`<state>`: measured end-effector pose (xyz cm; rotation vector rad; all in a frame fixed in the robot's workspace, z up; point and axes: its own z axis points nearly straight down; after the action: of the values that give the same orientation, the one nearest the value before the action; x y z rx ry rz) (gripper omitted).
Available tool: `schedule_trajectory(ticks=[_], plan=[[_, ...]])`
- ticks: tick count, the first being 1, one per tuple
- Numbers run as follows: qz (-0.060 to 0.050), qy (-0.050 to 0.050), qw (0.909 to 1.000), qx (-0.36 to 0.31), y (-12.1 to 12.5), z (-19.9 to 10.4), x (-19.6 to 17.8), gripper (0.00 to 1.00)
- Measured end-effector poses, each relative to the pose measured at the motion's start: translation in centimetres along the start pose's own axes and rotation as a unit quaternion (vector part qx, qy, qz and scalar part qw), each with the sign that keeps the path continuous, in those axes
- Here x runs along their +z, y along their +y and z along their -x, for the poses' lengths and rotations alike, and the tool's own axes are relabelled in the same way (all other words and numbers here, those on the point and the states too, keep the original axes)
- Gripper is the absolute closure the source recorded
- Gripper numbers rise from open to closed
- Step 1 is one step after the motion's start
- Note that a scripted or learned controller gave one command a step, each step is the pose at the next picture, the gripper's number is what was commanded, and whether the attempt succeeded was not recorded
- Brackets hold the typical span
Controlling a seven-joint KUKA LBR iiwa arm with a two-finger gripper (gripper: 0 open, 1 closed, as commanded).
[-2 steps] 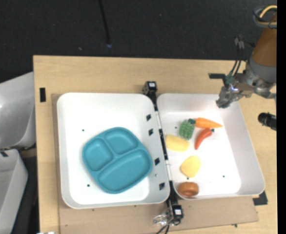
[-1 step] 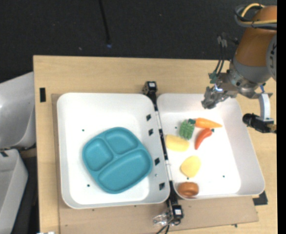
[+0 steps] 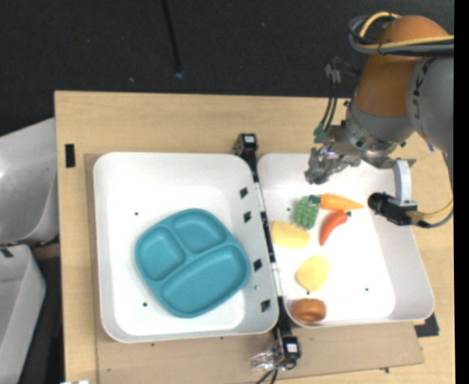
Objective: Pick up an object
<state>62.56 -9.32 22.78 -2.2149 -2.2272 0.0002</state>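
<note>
While the gripper (image 3: 322,169), its grip state unclear, hovers upper right, a green toy (image 3: 305,213) lies just below.

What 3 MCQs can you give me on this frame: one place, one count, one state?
1. Where does the blue divided plate lie?
A. In the left bin
B. In the right bin
C. On the bare bench

2. How many items lie in the right bin?
A. Two
B. Four
C. Six

3. How does the gripper stand to the items?
A. Clamped on the brown item
B. Above the right bin's far end, near the green item, nothing seen between its fingers
C. Pressed on the blue plate

Key: 1 A, the plate sits on the left bin floor. 2 C: green item, orange carrot, red pepper, two yellow pieces, brown item. 3 B, it hangs just above the green item.
</note>
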Motion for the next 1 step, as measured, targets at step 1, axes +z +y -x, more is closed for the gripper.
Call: schedule_trajectory(ticks=[1], plan=[[0.000,0.001,1.0000,-0.001,-1.26,-5.98,0.08,1.00]])
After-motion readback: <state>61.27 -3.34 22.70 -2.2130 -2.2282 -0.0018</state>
